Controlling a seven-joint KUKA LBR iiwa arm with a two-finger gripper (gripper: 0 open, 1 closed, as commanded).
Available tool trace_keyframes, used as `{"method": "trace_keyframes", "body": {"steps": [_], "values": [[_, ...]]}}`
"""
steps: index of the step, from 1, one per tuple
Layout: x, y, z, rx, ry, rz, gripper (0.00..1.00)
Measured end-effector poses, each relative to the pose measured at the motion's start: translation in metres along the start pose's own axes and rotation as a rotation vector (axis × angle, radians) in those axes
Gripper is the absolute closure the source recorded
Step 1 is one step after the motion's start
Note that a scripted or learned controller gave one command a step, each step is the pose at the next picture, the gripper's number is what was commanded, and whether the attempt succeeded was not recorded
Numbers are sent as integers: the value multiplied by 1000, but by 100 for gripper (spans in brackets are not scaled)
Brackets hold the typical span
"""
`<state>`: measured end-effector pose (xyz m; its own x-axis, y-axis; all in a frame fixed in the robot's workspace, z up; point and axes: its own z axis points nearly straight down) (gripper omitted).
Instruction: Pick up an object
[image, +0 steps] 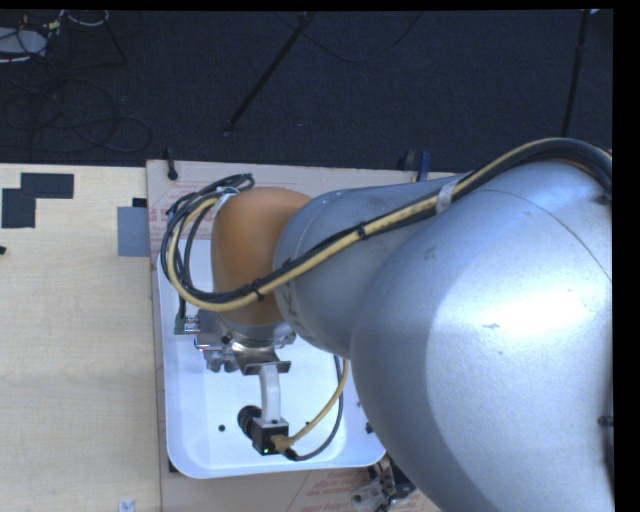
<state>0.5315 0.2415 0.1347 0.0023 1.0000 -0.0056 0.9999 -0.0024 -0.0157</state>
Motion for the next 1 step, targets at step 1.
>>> {"method": "trace_keyframes", "body": {"steps": [1], "values": [[1, -20, -90, -14, 6, -3, 100]]}}
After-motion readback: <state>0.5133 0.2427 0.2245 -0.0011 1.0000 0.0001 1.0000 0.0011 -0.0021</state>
